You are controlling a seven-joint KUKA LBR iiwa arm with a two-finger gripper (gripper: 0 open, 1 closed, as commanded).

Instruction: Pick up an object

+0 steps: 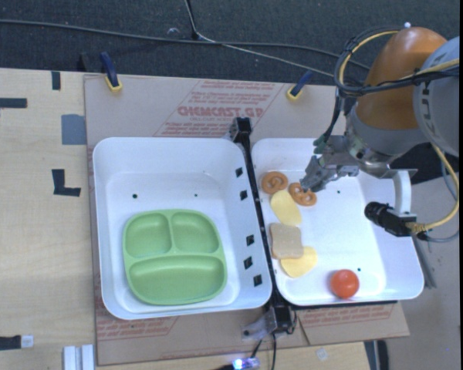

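Red tomato (344, 283) sits loose in the right bin (401, 284), well below the gripper (307, 185). Gripper tips rest at a small pretzel (302, 196), the likely target, apparently positioned for a grasp; finger spacing cannot be told. Bread slice (286, 240) lies just below.

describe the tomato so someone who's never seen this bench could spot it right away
Look at the right white bin, the one the grey arm reaches into. Go to its near corner, away from the cluster of yellow and tan food pieces by the divider. The tomato sits there alone: a small round ball, the only red thing in either bin.
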